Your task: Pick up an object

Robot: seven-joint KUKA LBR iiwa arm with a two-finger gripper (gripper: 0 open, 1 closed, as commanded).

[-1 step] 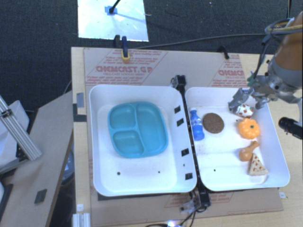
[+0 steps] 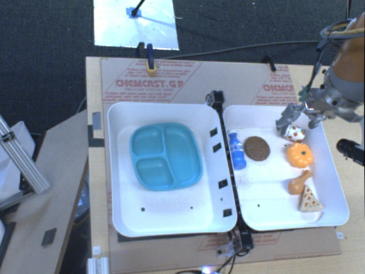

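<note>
The claw (image 2: 300, 117) of the grey arm (image 2: 345, 76) was seen poised low over the far right corner of the right bin (image 2: 336, 210), its two fingers (image 2: 285, 119) spread apart, with nothing pinched between them. Just beneath and beside the fingertips a small white object with red spots (image 2: 294, 133) was seen lying on the bin floor; whether it was touched by the claw could not be told. A little nearer the camera from the claw, an orange pumpkin (image 2: 300, 154) was placed, and beyond that a tan drumstick-shaped toy (image 2: 299, 182) and a pizza slice (image 2: 309, 200) were lined up along the bin's right side. To the left of the claw, a round brown cookie (image 2: 257, 148) was set near the middle of the bin, and further left a blue bottle (image 2: 236, 150) was laid against the divider wall. Well away to the claw's left, a blue sectioned tray (image 2: 166, 156) was held in the left bin (image 2: 122, 221). Both bins were borne on a brown board (image 2: 171, 79) printed with red lettering.
</note>
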